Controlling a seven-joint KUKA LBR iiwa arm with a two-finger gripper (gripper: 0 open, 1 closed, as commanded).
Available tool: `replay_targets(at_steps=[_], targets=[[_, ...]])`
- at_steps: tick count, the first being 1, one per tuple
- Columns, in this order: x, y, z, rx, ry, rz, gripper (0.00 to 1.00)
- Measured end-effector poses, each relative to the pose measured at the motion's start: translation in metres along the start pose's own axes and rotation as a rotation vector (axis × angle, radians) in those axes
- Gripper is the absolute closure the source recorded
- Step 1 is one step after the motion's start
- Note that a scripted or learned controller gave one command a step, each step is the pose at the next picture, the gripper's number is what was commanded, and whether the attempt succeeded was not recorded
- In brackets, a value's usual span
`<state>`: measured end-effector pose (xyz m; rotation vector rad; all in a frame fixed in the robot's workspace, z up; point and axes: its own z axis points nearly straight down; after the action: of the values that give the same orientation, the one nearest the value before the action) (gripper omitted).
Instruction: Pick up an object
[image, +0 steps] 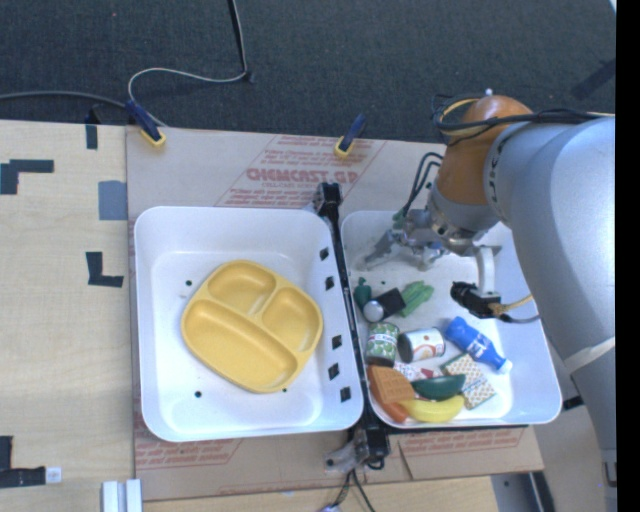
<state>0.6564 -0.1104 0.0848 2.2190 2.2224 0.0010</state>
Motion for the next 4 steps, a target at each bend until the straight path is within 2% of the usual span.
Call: replay_targets(at_steps=[1, 2, 3, 4], targets=[[0.015, -0.059, -0.001, 0.0, -0.003, 0.002, 0.0], [0.015, -0.059, -0.01, -0.001, -0.002, 0.001, 1.0], [0.03, -0.024, -0.121, 0.0, -0.001, 0.0, 1.0], [0.03, -0.025, -0.12, 0.002, -0.001, 0.0, 0.0]])
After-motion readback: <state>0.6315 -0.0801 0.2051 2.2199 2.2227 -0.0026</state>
